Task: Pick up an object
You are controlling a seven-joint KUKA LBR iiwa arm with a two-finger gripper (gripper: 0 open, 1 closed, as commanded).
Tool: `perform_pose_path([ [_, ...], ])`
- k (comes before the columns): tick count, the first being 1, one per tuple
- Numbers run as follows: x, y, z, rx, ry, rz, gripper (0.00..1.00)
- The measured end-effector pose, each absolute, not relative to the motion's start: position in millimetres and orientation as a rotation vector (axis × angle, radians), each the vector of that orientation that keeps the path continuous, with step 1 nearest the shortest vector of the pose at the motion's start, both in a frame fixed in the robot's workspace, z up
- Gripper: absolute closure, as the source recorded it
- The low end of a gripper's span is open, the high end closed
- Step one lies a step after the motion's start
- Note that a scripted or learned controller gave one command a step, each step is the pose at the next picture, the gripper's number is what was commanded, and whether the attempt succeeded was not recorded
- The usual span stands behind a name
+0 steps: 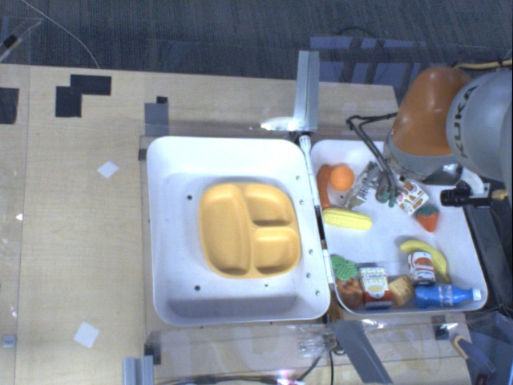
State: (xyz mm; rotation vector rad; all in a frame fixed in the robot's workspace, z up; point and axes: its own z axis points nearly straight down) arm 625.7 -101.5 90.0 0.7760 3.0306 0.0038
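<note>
Left bin [172, 239]: a yellow divided tray [247, 229] at centre. Right bin [473, 247]: orange ball [342, 177] at 10 o'clock; corn cob [346, 220] just below it; banana [425, 253], can [422, 269] and blue bottle [446, 296] toward 5 o'clock. The gripper [373, 184] hangs beside the ball at 11 o'clock; its opening cannot be told.

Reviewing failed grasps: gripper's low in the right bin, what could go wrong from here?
1. The gripper sits among the orange, corn and a small carton; it may nudge them instead of gripping.
2. The corn and orange are rounded, so either could slip out.
3. Near the bin wall, the fingers could catch it.
</note>
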Motion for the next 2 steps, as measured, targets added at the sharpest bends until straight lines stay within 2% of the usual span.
perform_pose_path([
  [1, 619.1, -101.3, 89.0, 0.784, 3.060, 0.000, 0.00],
  [2, 618.3, -169.3, 88.3, 1.021, 2.959, 0.001, 0.00],
])
